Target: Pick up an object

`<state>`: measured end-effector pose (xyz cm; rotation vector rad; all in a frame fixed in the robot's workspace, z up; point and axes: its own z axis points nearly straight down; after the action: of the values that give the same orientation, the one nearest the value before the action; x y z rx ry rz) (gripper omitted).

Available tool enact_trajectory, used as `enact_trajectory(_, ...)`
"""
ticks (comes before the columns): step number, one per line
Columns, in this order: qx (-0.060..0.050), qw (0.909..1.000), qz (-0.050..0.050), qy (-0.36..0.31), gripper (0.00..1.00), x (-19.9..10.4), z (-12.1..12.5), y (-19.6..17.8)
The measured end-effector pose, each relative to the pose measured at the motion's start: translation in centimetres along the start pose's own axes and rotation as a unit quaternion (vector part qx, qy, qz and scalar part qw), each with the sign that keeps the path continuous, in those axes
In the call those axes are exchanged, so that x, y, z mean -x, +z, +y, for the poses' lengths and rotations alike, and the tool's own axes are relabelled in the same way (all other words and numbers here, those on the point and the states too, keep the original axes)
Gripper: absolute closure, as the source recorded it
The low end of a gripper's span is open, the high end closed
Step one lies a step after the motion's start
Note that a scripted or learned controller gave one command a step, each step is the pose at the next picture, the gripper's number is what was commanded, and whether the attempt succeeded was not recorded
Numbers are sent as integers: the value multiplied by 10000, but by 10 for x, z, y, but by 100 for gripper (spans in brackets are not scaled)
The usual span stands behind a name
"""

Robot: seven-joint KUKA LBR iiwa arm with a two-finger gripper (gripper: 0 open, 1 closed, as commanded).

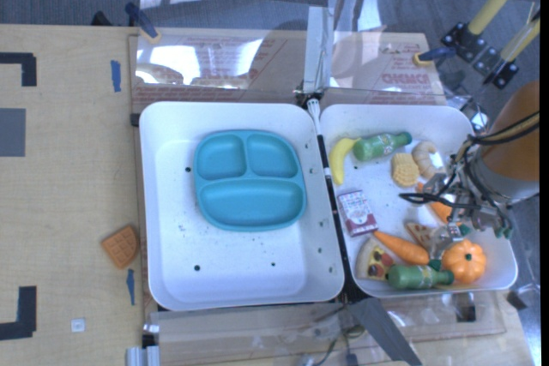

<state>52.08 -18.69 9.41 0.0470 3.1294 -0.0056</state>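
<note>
Orange band (pixel 525 133) on grey arm, black cables looping (several strands), dark metal gripper (pixel 448 203)

glossy blue plastic tray (pixel 249 181) (smooth), matt wooden bench (pixel 60 184)

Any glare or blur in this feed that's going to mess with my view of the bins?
Camera view: strong glare on the clear panels behind both bins; the blue tray and the toys in the right bin are evenly lit and sharp; the gripper sits among dark cables, so its outline reads cluttered.
</note>
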Motion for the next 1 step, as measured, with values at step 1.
enact_trajectory(1, 0, 10000, -4, 92, 0, 7, -2, 0)
